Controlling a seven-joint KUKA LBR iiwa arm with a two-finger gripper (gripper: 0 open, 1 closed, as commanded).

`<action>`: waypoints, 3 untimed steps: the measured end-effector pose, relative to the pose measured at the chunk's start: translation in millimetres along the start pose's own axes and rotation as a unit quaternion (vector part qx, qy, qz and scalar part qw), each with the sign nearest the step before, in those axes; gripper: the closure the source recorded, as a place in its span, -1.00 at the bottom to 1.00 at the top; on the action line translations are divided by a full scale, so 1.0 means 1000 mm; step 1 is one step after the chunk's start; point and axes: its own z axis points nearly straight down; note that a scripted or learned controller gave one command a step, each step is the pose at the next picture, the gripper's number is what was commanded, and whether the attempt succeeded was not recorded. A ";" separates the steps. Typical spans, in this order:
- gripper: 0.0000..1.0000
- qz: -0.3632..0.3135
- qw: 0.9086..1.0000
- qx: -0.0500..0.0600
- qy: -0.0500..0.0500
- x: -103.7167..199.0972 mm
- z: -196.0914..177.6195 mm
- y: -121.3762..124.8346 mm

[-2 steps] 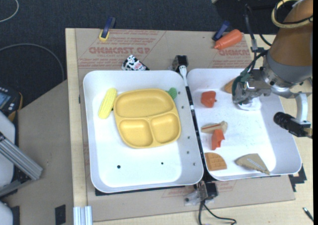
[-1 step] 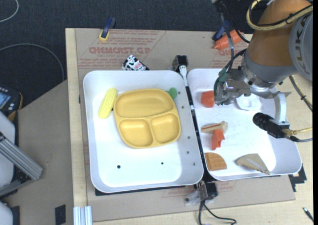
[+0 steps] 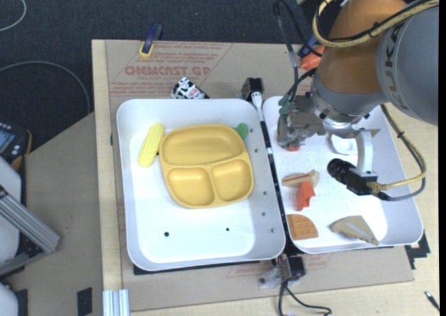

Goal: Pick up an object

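Hovering low in the right bin (image 3: 401,168), the gripper (image 3: 291,141) possibly pinches something red.

Left bin (image 3: 139,238): yellow divided tray (image 3: 205,164), corn cob (image 3: 150,144) just beside its left edge, small green piece (image 3: 242,129) at its upper right corner.
Right bin (image 3: 404,227): gripper (image 3: 291,141) low near upper left corner, small red thing under its tip. Below it: hot dog (image 3: 300,179), orange carrot piece (image 3: 304,197), waffle (image 3: 302,227), sandwich wedge (image 3: 355,228).
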 end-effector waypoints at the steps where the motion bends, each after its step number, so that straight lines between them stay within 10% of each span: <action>1: 1.00 0.000 1.000 0.003 0.000 0.049 0.016 0.001; 3: 1.00 0.004 1.000 0.003 -0.001 0.043 0.022 -0.016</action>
